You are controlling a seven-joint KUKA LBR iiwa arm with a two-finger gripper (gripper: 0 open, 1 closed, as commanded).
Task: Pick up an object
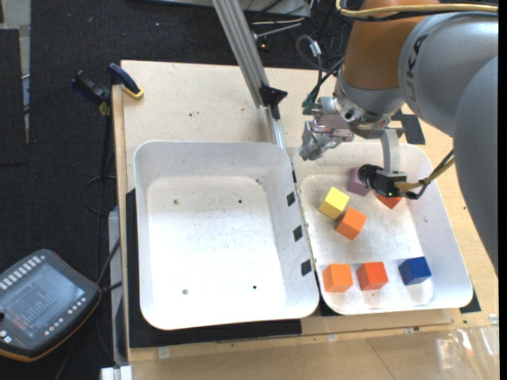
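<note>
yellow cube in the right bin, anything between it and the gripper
Nothing visible blocks it. The gripper hangs over the right bin's far-left corner, and the yellow cube lies just nearer the camera, its top uncovered. An orange cube touches its near side.

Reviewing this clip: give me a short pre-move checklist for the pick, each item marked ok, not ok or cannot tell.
1. Targets present in the right bin: ok. Yellow cube, three orange cubes, e.g., blue cube.
2. Gripper position: not ok. It sits over the bin's upper left corner, not above any cube.
3. Object between the fingers: cannot tell; no cube shows there.
4. Yellow cube free to grasp: not ok. It touches the orange cube beside it.
5. Blue cube spacing: ok. It stands apart from its neighbours.
6. Purple block: cannot tell. Partly hidden by the arm's hardware.
</note>
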